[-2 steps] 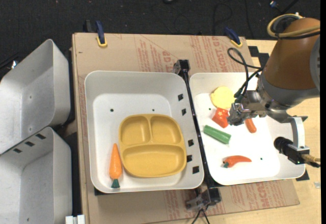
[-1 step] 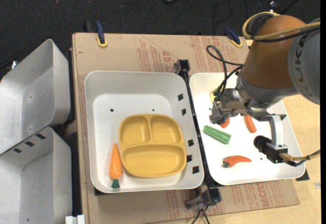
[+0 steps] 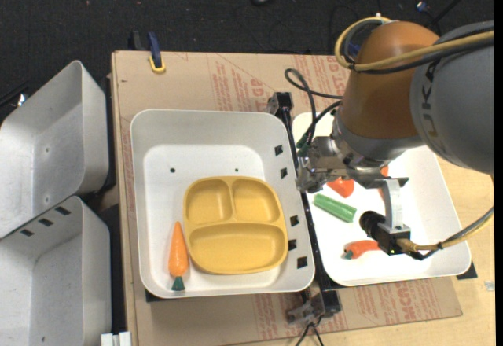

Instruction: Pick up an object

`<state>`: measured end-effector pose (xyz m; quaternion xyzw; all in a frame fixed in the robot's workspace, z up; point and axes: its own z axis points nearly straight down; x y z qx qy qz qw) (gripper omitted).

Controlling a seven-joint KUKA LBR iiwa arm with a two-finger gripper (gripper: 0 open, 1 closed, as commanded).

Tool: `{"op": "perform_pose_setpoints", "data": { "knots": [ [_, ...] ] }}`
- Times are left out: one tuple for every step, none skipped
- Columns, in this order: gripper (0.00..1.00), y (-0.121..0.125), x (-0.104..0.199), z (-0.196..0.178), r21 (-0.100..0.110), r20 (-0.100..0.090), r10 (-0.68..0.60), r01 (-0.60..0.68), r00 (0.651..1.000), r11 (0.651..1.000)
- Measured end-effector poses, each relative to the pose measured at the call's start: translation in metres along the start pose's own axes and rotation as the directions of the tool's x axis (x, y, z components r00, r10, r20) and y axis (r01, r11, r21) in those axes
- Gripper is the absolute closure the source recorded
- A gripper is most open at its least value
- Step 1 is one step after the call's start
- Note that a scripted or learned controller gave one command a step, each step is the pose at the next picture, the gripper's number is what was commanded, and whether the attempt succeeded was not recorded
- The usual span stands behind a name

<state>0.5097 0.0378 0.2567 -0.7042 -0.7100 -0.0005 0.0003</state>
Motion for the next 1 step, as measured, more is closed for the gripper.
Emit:
{"op": "perform_pose_setpoints", "data": {
  "knots": [
    [1.00, 0.0004, 0.0582, 0.0024, 0.000, 0.000, 0.000, 0.000, 1.000, 1.000]
  ]
}}
